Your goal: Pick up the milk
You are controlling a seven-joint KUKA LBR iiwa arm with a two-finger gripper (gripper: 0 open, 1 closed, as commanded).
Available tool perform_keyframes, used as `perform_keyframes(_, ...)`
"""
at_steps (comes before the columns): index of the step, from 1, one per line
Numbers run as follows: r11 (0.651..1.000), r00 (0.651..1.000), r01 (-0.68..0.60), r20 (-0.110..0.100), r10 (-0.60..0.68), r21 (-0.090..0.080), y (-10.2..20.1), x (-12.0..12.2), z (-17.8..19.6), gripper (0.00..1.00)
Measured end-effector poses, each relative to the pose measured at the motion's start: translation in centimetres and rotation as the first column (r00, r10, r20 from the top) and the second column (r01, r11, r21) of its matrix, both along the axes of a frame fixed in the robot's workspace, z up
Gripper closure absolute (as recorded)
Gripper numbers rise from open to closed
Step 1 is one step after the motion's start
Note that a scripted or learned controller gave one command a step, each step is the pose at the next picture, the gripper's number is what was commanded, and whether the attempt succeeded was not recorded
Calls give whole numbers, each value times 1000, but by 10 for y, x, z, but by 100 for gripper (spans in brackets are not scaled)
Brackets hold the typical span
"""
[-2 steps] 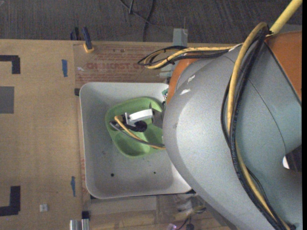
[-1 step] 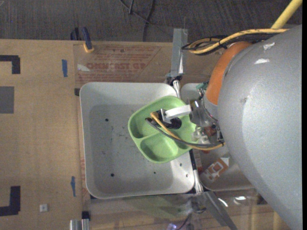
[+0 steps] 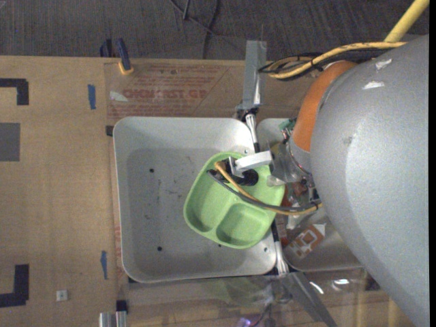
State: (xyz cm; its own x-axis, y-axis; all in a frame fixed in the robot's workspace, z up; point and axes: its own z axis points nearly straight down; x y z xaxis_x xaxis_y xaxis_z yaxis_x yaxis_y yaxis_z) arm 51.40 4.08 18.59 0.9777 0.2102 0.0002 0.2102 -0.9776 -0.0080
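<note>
My gripper (image 3: 285,174) hangs low over the rim between the two bins, at the upper right edge of a green divided tray (image 3: 228,213). The big grey arm and its orange band cover most of the right bin (image 3: 267,129). Below the gripper, a white carton with orange print (image 3: 306,240) peeks out in the right bin; it may be the milk. A small red thing (image 3: 298,197) shows just above it, right under the wrist. Nothing can be seen held.
The green tray lies tilted against the right wall of the left bin (image 3: 136,182), whose floor is otherwise bare grey. A metal post (image 3: 252,80) stands behind the bins. Brown board with blue tape marks lies to the left.
</note>
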Motion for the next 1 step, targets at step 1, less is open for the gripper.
perform_keyframes(1, 999, 998, -33, 48, 34, -19, 23, -1, -36, 0)
